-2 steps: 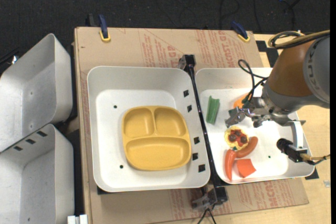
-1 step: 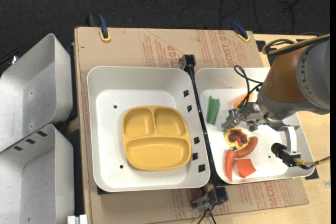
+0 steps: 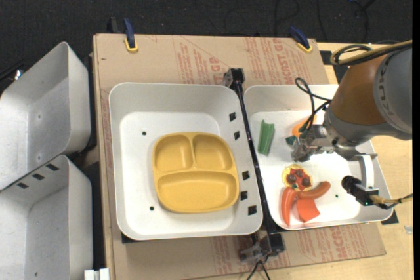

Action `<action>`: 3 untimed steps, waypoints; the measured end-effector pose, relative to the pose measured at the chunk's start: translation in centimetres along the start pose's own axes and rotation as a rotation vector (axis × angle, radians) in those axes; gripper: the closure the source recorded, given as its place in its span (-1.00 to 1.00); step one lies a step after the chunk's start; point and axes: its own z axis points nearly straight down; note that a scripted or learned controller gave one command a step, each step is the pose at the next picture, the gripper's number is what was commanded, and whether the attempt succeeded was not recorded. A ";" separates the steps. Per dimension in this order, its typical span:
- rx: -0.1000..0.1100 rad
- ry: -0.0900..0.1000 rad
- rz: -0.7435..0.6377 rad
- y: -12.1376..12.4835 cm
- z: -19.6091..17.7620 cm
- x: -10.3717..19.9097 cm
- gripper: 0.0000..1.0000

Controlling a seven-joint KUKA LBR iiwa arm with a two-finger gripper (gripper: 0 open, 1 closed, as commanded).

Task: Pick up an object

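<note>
Gripper [image 3: 303,146]: low in the right bin [image 3: 279,98], wrist down; I cannot tell how it is set, and I see nothing held.

Nearest items: yellow piece topped with dark red bits [image 3: 297,176], just below the gripper; sausage-like toy [image 3: 314,191] beside it; red pepper-shaped toy [image 3: 287,204] and orange-red wedge [image 3: 308,210] lower; green block [image 3: 266,137] to the left, apart.

Left bin [image 3: 125,160]: yellow divided tray [image 3: 195,172].

Step, as I judge it: approach, no pick made. Next I would centre over one item, likely the yellow piece, clear of its neighbours, then descend.
</note>
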 end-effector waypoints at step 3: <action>-0.006 -0.002 -0.005 1.7 -14.2 -1.0 1.00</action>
